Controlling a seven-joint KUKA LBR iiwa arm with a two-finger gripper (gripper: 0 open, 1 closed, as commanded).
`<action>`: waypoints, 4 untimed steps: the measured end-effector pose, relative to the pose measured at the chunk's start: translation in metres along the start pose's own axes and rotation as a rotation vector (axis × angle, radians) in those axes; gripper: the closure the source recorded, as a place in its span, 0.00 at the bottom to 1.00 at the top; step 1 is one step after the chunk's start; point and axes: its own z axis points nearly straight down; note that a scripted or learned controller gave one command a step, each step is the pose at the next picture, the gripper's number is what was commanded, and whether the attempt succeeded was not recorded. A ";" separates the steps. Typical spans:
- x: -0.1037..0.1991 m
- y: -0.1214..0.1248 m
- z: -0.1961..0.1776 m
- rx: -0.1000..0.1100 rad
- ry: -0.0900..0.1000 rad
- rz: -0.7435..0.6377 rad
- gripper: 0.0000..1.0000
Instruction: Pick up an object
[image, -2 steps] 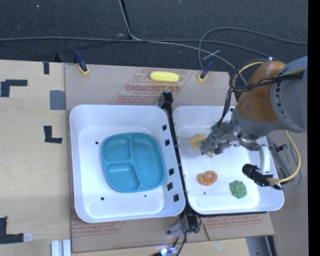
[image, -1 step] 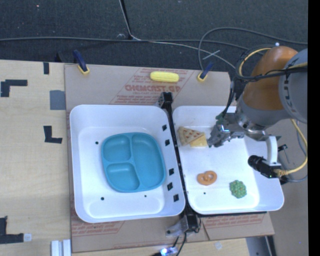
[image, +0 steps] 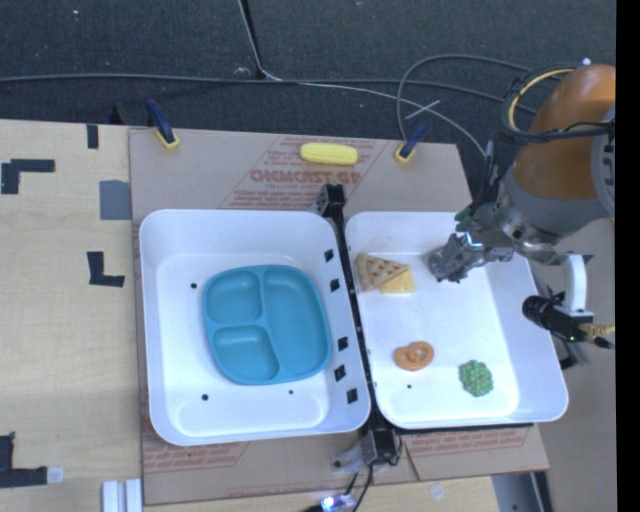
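The claw (image: 450, 262) hangs over the far part of the right bin (image: 530, 330), close to the bin's back wall, and it is seen as a dark grey lump. Whether it is open or closed I cannot tell, and nothing can be seen in it.

Three objects lie in this bin. A waffle-patterned wedge with a yellow piece (image: 386, 274) is near the left wall, a little left of the claw and apart from it. An orange pretzel-shaped toy (image: 413, 355) lies closer to the front, and a green broccoli-like piece (image: 476, 378) is to its right.

The left bin (image: 170, 300) holds a blue divided plate (image: 266, 323).

Both bins stand on a cardboard sheet (image: 250, 170) on the bench, with red printed letters that are too blurred to read surely. A yellow banana-like object (image: 328, 153) lies on the cardboard behind the bins.
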 end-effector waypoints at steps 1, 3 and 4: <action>0.062 -0.009 0.011 0.006 0.002 -0.006 1.00; 0.151 -0.020 0.024 0.007 0.002 -0.005 1.00; 0.195 -0.022 0.035 0.007 0.001 -0.004 1.00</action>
